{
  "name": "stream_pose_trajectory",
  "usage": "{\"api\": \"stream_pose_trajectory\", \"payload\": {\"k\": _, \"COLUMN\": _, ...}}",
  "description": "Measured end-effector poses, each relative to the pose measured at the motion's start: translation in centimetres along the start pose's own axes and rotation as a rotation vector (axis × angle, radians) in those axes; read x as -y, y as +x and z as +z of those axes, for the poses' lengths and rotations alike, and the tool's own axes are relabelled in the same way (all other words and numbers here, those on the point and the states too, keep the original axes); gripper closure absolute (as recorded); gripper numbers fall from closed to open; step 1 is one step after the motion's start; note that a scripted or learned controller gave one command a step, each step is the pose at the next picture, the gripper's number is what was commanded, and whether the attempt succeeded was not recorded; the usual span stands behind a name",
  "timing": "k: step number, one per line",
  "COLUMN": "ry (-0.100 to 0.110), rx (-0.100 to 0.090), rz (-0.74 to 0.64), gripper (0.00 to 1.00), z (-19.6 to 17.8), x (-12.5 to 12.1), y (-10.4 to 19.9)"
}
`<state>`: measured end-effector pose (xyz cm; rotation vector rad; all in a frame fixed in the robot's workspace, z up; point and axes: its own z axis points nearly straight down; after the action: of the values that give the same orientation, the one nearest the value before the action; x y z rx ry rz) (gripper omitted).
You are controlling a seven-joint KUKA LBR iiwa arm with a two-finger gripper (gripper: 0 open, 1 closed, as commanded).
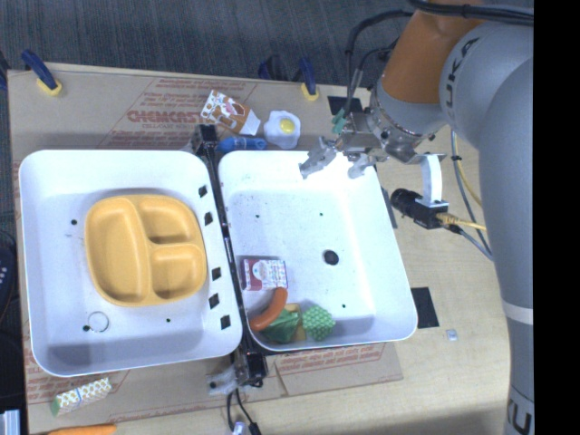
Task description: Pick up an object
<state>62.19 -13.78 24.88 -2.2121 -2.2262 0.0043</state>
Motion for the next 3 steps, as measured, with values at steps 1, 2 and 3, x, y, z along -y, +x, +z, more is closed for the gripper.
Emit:
{"api": "stream_pose_trajectory", "payload": {"k": 1, "ry": 0.004, "rx": -0.001, "rz": -0.070, "gripper": 0.00, "z": 14.4, "x": 5.1, "y": 2.1}}
{"api": "stream_pose_trajectory", "payload": {"k": 2, "ry": 0.001, "rx": -0.001, "rz": -0.088, "gripper": 0.00, "z": 15.8, "x": 10.5, "y": 4.3}}
{"api": "stream_pose_trajectory", "payload": {"k": 3, "ry": 0.001, "rx": -0.001, "rz": -0.093, "gripper": 1.00, "z": 14.8, "x": 10.4, "y": 4.3}}
